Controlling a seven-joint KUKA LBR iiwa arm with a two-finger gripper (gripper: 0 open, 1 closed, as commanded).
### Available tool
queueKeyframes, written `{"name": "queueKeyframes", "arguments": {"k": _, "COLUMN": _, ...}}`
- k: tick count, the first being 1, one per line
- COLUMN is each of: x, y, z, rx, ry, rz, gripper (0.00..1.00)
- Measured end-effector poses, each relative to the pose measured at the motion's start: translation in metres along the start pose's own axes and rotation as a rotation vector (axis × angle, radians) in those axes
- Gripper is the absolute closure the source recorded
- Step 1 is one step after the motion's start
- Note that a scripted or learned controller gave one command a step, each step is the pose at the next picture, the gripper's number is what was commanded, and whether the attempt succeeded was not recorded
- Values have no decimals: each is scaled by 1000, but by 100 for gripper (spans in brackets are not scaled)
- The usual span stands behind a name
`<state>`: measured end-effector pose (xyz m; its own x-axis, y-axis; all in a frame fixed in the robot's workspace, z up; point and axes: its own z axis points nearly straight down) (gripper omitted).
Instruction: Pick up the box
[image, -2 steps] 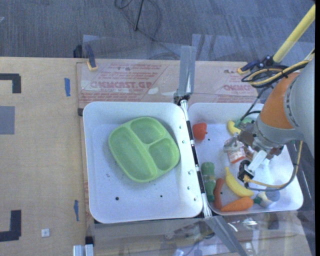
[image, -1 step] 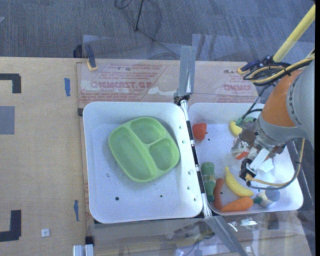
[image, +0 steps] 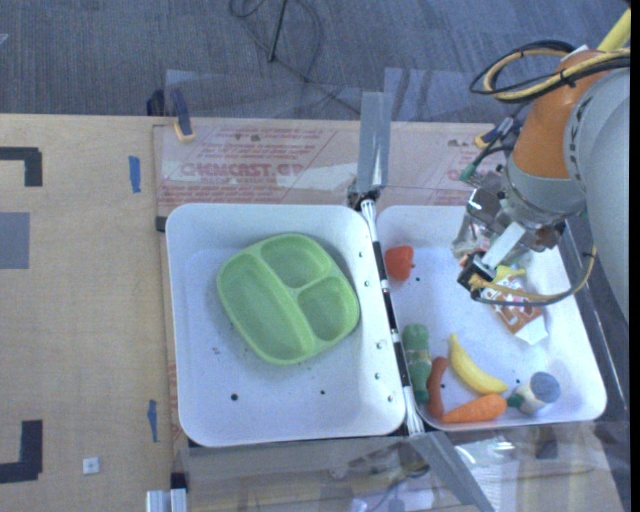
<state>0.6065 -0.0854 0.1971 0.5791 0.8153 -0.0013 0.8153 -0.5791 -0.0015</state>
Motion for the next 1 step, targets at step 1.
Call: {"name": "queueKeyframes", "arguments": {"k": 1, "x": -19, "y": 87, "z": -239, "rx": -3, "ry": 0, "rz": -191, "gripper": 100}}
